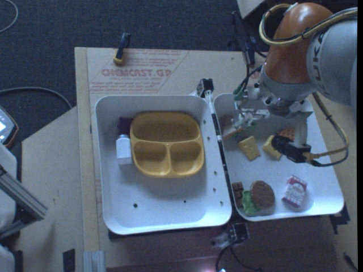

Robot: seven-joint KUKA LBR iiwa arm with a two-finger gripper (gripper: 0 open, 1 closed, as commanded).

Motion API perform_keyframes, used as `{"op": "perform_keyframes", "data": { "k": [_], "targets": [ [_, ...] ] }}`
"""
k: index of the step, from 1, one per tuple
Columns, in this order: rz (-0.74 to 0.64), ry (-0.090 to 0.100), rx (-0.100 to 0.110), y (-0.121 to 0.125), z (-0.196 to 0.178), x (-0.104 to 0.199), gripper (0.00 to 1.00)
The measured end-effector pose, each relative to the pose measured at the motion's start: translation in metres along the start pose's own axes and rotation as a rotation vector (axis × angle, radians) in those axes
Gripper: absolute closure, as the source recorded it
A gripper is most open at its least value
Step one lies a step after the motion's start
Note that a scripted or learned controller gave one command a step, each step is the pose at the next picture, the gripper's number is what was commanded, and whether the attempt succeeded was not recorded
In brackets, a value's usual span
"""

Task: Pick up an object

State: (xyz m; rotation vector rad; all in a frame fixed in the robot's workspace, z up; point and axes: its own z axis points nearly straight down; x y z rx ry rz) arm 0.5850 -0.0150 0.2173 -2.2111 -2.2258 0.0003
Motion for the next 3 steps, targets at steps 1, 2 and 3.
{"op": "perform_keyframes", "data": {
  "k": [1, 2, 3],
  "targets": [
    [0.000, -0.001, -0.007, 0.007, -0.013, 0.051, 1.00],
    [0.003, -0.002, 0.002, -0.005, -0.003, 0.086, 1.00],
    [0.005, -0.003, -0.006, -0.002, -0.013, 0.084, 1.00]
  ]
}}
